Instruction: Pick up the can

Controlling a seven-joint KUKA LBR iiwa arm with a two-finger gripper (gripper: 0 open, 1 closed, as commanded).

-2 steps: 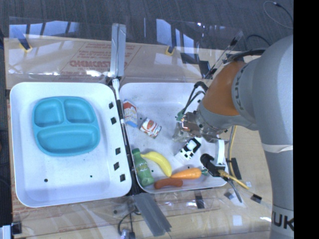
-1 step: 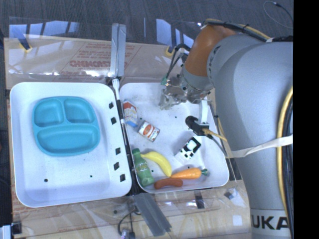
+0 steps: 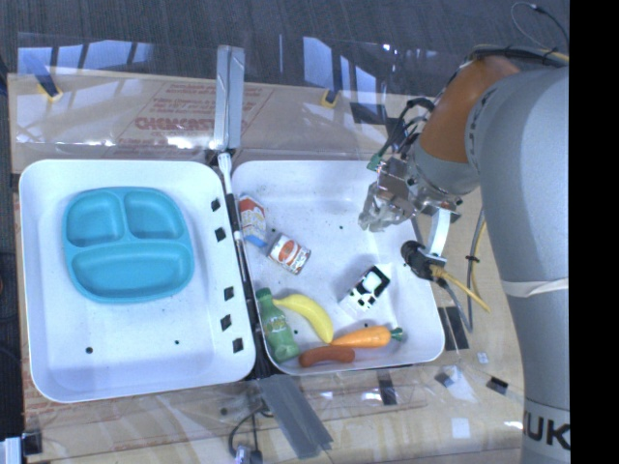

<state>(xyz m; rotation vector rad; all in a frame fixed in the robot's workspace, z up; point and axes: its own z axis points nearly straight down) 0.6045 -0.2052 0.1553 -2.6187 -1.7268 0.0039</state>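
Observation:
The can [image 3: 289,254], small with a red and white label, lies on its side in the left-middle part of the right bin [image 3: 329,177]. My gripper [image 3: 378,215] hangs over the upper right part of that bin, roughly a hand's width right of the can and a little farther back. Nothing shows in it. The grey arm with its orange band [image 3: 464,114] reaches in from the right.
A red and white packet [image 3: 253,216] lies just up-left of the can. Along the bin's front lie a green bottle [image 3: 276,325], a banana [image 3: 308,315], a carrot [image 3: 368,337] and a sausage [image 3: 327,356]. A black and white box [image 3: 368,288] sits mid-right. The left bin [image 3: 39,288] holds a blue divided plate [image 3: 128,240].

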